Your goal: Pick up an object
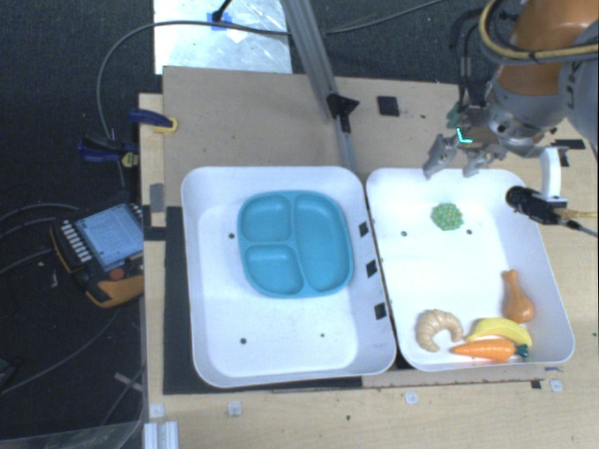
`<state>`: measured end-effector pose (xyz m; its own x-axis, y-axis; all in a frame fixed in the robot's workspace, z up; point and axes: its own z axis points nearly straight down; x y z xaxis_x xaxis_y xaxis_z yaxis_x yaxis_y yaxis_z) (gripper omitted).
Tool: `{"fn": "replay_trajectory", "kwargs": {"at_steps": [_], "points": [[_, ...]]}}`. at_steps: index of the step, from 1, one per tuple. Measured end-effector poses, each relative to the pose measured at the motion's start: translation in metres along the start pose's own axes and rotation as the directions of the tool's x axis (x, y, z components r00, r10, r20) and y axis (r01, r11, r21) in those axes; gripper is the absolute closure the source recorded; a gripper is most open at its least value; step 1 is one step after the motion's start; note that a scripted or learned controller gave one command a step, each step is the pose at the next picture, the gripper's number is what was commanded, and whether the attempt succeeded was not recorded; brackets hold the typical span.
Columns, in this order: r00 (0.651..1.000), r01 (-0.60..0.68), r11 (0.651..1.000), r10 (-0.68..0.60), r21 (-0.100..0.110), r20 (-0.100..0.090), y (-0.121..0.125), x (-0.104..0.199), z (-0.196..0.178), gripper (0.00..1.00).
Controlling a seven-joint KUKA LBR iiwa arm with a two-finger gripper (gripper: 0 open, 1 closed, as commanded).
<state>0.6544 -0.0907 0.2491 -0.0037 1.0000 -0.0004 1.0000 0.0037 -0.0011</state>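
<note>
Above the far edge of the right bin (552,279), the gripper (461,162) hung with jaws spread and holding nothing. Nearest it lay the green pea cluster (447,216), alone and well apart from the other food. Advised: centre over it, descend vertically, then close.

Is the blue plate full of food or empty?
Empty. The blue plate in the left bin shows bare sections; the food lies in the right bin.
</note>
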Motion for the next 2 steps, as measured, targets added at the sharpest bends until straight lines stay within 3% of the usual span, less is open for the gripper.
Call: {"fn": "replay_trajectory", "kwargs": {"at_steps": [1,2], "points": [[1.0,0.0,1.0,0.0,-0.003,0.0,0.001,0.0,-0.002,0.0],[1.0,-0.003,1.0,0.003,0.001,0.001,-0.003,-0.007,0.058,0.0]]}}
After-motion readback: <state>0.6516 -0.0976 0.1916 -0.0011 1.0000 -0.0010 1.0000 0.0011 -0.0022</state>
